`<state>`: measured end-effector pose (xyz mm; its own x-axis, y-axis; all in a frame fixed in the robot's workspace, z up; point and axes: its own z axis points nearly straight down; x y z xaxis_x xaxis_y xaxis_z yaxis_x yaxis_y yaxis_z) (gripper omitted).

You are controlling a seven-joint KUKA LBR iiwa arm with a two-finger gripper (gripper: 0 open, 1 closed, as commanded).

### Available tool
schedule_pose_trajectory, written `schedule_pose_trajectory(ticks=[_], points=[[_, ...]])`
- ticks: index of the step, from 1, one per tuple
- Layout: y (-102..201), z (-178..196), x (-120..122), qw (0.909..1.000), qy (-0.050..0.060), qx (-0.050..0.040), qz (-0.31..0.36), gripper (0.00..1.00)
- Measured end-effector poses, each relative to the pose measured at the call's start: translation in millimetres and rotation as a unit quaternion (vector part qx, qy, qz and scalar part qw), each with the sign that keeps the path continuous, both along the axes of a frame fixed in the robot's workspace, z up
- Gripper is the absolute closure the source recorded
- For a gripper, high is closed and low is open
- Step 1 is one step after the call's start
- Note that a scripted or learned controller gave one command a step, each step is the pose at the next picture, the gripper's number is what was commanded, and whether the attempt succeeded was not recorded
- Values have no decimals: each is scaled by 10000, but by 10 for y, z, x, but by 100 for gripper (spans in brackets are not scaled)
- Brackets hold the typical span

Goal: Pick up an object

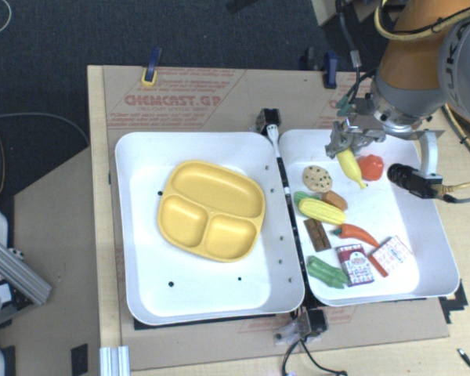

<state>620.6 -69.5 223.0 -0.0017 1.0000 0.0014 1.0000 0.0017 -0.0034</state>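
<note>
The table (102,210), covered with a printed cardboard sheet, carries two shallow white bins side by side so that things can pass from one to the other. The left bin (141,272) holds a yellow divided plate (211,210), lying flat near its middle with three compartments, none with anything in it; it looks set out as a landing place.

The right bin (431,265) holds the candidates for picking, spread loosely so each can be reached singly. The arm (423,45) reaches in from the right and hangs over this bin's far part.

The tool (349,142) sits low above the far end of a yellow banana (350,165), which slants away just below it, with a red piece (370,166) touching it on the right. The banana seems to be the target, but whether the tool is apart or clamped on it I cannot tell.

Nearer lie a corn cob (321,209), a chocolate bar (316,233), a green pepper (326,272), a red chilli (358,233), two small packets (354,264) and a cookie (317,178), all apart from the tool.
</note>
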Motion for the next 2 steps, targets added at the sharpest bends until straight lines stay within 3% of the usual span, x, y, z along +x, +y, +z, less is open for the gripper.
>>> schedule_pose_trajectory(ticks=[1, 2], points=[[290, 110, -417, 10000, 0, 3, 5, 100], [680, -9, -816, 10000, 13, 4, 7, 100]])
